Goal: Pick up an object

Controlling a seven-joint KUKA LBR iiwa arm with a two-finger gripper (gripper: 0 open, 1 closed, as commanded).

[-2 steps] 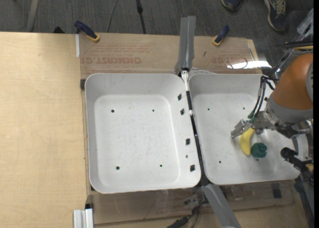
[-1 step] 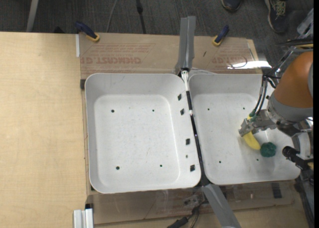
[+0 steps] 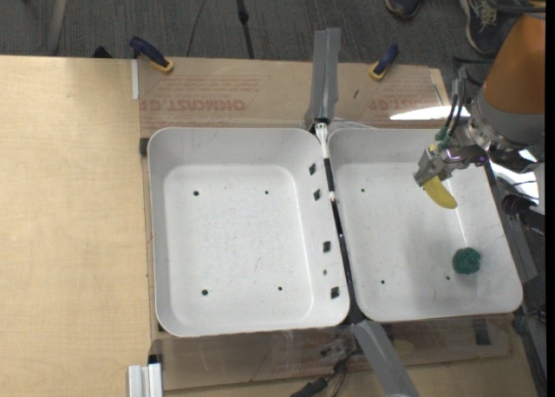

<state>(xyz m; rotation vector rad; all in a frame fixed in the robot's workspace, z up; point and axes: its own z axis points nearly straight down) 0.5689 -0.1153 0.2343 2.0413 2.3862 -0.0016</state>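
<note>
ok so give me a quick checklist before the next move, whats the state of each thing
1. Claw over the right bin: ok, it sits above the bin's upper right part.
2. Yellow object at the claw: ok, it hangs right under the fingertips.
3. Secure grip on the yellow object: cannot tell, the contact point is too small to make out.
4. Green ball out of the way: ok, it lies apart, nearer the bin's lower right corner.
5. Left bin reachable as a drop spot: cannot tell.
</note>
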